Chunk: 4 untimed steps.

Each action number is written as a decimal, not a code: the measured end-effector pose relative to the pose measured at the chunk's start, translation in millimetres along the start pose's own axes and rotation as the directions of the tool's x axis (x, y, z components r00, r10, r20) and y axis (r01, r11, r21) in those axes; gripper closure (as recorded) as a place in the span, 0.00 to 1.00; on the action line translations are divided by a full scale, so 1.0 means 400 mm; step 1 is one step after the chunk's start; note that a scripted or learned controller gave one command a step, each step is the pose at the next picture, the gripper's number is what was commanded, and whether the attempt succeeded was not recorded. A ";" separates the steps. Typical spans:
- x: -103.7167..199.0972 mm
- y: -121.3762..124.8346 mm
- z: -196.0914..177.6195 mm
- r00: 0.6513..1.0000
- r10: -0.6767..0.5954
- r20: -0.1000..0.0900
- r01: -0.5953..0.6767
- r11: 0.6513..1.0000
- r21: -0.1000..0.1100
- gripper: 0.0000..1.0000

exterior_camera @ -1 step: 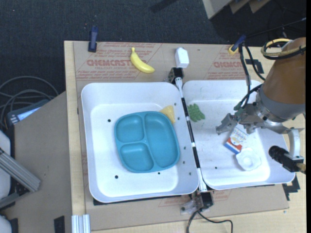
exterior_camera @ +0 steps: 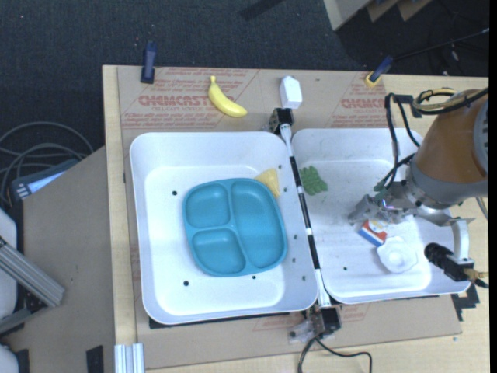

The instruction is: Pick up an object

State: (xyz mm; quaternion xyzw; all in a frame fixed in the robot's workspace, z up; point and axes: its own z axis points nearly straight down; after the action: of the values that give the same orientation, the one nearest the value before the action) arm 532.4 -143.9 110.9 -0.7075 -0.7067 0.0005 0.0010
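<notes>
Lying flat on the floor of the right shallow white bin (exterior_camera: 342, 282), a small flat red, white and blue packet (exterior_camera: 373, 233) sits just below the two-finger gripper (exterior_camera: 379, 210), apparently touching or nearly touching its tips. Contact cannot be confirmed at this resolution. No obj. is seen between the fingers; whether they are spread or pressed together cannot be told, since the metal parts blur together.

Ref. positions, taken from the gripper:
- A white round lump obj. (exterior_camera: 396, 256) lies below and slightly right, just beside the packet's lower right end, same bin.
- A small green leafy toy (exterior_camera: 313, 180) lies to the left and a little up, well apart, near the bin's left wall.
- The grey arm w/ orange band (exterior_camera: 454, 146) rises up and to the right, w/ black cables looping over it.

Further left, across the divider:
- The left shallow white bin (exterior_camera: 155, 208) holds a blue three-compartment plastic plate (exterior_camera: 233, 225), lying flat, approx. centred.
- A small yellow wedge-shaped pc. (exterior_camera: 269, 179) touches the plate's upper right rim.

Outside the bins, on the cardboard-coloured bench top (exterior_camera: 186, 99), far up and left of the gripper:
- A yellow toy banana (exterior_camera: 224, 99).
- A small white block (exterior_camera: 291, 92), near the top of the divider.
</notes>
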 end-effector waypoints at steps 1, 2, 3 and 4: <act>0.020 0.013 0.056 1.000 0.002 0.005 -0.002 1.000 -0.007 0.00; -0.002 -0.049 0.054 1.000 -0.002 0.006 0.002 1.000 -0.018 0.00; -0.009 -0.048 0.026 1.000 0.001 0.010 -0.001 1.000 -0.021 1.00; -0.064 -0.113 0.047 1.000 -0.003 0.006 0.003 1.000 -0.027 1.00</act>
State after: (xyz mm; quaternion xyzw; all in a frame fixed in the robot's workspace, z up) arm 487.1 -169.5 92.1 -0.7065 -0.7076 -0.0067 -0.0107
